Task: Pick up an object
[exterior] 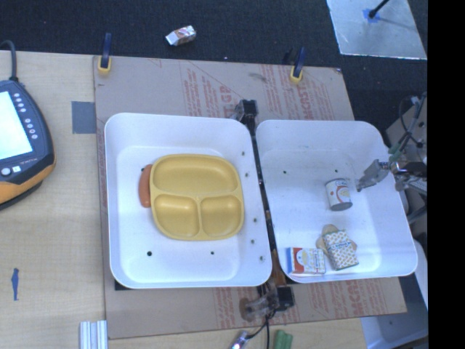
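Observation:
In the right bin (305, 140) a small can (338, 194) lies on its side near the middle. A patterned packet (340, 251) and a flat carton (306, 260) with red and blue print lie by the front wall. My gripper (369, 175) reaches in over the bin's right side, just right of the can and slightly above it, holding nothing that I can see. It is small and partly cut off at the view's edge. In the left bin (127, 267) a yellow divided plate (196, 195) lies on top of an orange object (144, 186), which peeks out at its left.
An orange and grey control pendant (18, 140) rests on the bench at the far left. Clamps (104, 62) hold the cardboard sheet at the back. A crumpled wrapper (181, 35) lies on the dark floor beyond the bench. Cables and brackets (263, 305) sit between the bins at the front.

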Robot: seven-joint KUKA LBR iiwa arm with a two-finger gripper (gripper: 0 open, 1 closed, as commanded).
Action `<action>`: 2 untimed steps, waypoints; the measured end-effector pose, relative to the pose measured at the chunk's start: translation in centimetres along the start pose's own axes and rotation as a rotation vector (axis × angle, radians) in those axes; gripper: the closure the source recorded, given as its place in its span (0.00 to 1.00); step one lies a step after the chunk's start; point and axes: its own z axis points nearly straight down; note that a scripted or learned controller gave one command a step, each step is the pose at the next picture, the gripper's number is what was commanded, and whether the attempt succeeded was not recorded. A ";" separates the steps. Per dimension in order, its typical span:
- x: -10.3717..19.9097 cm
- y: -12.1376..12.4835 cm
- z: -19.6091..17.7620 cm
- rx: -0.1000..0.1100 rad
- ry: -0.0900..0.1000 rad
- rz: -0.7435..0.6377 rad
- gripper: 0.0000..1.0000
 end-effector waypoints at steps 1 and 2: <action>0.5 2.9 13.7 0.000 -0.002 -0.004 0.00; 0.4 2.9 12.7 0.000 -0.003 -0.006 1.00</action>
